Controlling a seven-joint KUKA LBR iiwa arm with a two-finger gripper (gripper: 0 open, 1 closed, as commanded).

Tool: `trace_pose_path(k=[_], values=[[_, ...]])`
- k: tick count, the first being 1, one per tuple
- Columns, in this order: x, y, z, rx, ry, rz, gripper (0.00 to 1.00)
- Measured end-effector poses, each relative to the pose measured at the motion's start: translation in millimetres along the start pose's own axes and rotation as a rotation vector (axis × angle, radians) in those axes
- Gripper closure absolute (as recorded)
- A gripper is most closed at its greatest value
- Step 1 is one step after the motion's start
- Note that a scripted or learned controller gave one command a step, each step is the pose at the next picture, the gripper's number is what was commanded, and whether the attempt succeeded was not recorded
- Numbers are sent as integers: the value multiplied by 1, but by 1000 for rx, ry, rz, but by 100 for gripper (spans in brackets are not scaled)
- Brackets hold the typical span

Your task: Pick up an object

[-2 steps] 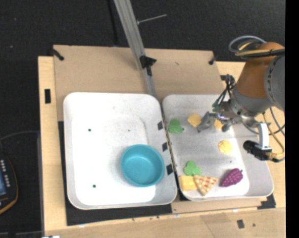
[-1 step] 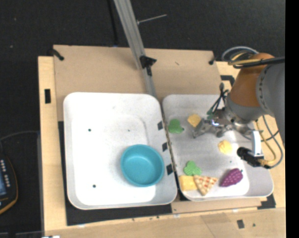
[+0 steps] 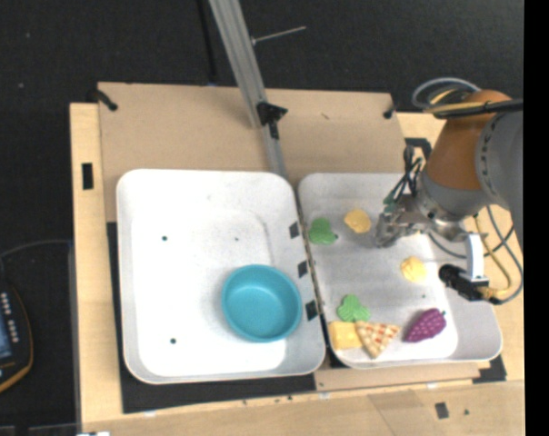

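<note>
1. Gripper point(image 3: 390, 229) hangs low in the right bin point(image 3: 479, 348); whether wide or narrow, I cannot tell.
2. Yellow piece point(image 3: 357, 221) sits just beside it, green piece point(image 3: 323, 232) further left.
3. Risk, I'd judge: closing off-centre nudges the yellow piece away.

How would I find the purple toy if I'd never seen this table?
Look in the right-hand white bin, the one that has no blue bowl in it. Go to its front right corner: the bunch of grapes there, beside a pizza slice, is the one purple thing.
</note>
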State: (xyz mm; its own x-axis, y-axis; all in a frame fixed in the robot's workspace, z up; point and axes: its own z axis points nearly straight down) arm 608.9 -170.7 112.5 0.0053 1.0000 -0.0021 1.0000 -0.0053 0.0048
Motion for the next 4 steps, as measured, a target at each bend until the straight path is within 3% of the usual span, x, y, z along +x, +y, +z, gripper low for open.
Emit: trace_pose_path(k=[2, 3, 4], values=[[-3, 4, -110, -3, 0, -8, 100], [-4, 5, -128, 1, 2, -8, 100], [53, 8, -139, 2, 4, -13, 100]])
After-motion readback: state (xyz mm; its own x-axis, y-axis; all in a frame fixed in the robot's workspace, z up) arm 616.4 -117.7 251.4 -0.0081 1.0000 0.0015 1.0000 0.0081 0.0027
